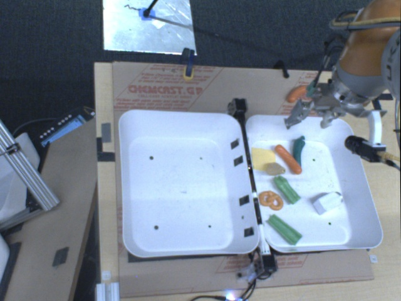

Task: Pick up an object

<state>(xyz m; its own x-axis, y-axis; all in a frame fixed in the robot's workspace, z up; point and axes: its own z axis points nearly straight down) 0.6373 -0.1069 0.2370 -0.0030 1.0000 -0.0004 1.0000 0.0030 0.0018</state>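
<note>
Camera view: my gripper (309, 116) spread, empty, above right bin (357, 187). Risk: carrot (287, 158) and teal piece (298, 149) touching; pinch may dislodge both.

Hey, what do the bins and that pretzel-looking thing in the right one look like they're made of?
The bins look like moulded plastic, white and smooth with a slight sheen, judging by the rounded rims and corners. The pretzel seems to be a toy, probably plastic or rubber, given its even orange-brown colour; the picture is too small to be sure.
</note>
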